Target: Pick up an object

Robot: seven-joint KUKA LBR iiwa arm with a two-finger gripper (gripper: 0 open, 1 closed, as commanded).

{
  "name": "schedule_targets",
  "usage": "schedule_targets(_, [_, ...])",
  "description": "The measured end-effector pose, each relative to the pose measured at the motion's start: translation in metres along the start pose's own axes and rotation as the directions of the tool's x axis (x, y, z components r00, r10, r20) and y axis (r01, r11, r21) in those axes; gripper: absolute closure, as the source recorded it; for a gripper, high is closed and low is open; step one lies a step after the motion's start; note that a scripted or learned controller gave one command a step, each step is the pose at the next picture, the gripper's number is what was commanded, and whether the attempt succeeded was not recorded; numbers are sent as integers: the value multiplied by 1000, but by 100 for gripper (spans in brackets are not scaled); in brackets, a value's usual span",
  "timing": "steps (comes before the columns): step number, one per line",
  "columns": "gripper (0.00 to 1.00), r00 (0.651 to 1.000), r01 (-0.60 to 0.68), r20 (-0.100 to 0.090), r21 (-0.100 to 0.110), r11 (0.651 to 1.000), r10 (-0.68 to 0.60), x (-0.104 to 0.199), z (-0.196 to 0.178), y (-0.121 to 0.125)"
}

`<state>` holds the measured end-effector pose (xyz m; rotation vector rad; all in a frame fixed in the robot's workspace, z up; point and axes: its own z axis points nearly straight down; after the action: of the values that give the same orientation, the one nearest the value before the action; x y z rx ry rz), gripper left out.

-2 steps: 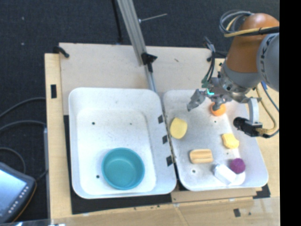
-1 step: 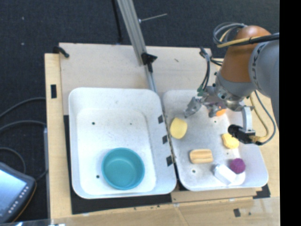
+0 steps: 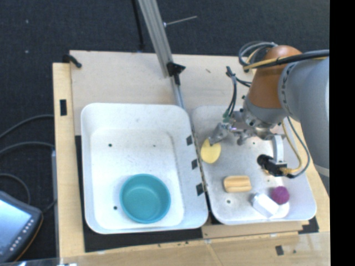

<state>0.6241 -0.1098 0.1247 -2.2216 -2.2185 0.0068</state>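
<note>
step: closing in on yellow piece (image 3: 211, 152), left side of right bin (image 3: 302, 206)
gripper (image 3: 223, 131): just above it, nothing held, spread hard to tell
next: drop lower, centre, then squeeze

Grey KUKA arm (image 3: 308, 101) entering from right, orange band (image 3: 266, 85) above wrist, two-finger gripper (image 3: 224, 131) pointing left and downward

A round teal plastic bowl (image 3: 145, 198) is seen in the left white bin (image 3: 100, 121). In the right white bin (image 3: 302, 204), a yellow disc (image 3: 211, 152), tan block (image 3: 237, 184), purple ball (image 3: 280, 194) and white block (image 3: 265, 204) are scattered below the gripper (image 3: 230, 131).
</note>
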Motion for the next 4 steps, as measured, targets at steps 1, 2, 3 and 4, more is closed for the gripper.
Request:
schedule_targets(1, [0, 1000, -2, 0, -7, 1000, 2, -2, 22, 1])
schedule_targets(2, [100, 1000, -5, -1, -12, 1000, 5, -2, 10, 3])
schedule_targets(3, [100, 1000, 1, 0, -10, 1000, -1, -13, -42, 5])
schedule_targets(4, [100, 1000, 3, 0, -11, 1000, -3, -15, -86, 7])
